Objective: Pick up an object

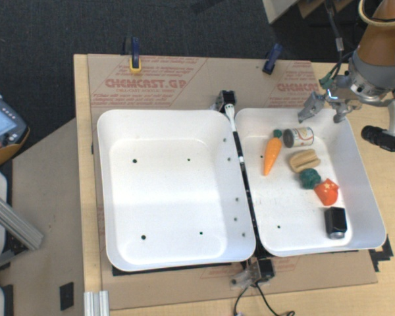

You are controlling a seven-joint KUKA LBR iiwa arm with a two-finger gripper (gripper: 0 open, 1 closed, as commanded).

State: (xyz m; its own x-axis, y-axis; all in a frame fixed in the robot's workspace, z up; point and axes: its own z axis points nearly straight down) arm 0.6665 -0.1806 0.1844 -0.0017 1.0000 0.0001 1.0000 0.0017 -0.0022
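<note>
The right bin (pixel 355 236) holds several small objects: an orange carrot (pixel 271 154), a small can lying on its side (pixel 299 137), a tan bread-shaped piece (pixel 303 159), a dark green lump (pixel 309 178), a red-orange pepper-like toy (pixel 326 192) and a black block (pixel 336 222). My gripper (pixel 325 108) hangs above the far edge of the right bin, its two grey fingers spread apart with nothing between them. It is up and to the right of the can, apart from all objects.
The left bin (pixel 164 183) sits beside the right one on a cardboard sheet held by blue clamps (pixel 135 52). A black divider strip (pixel 240 170) runs between the bins. The arm's orange band (pixel 382 38) is at the upper right.
</note>
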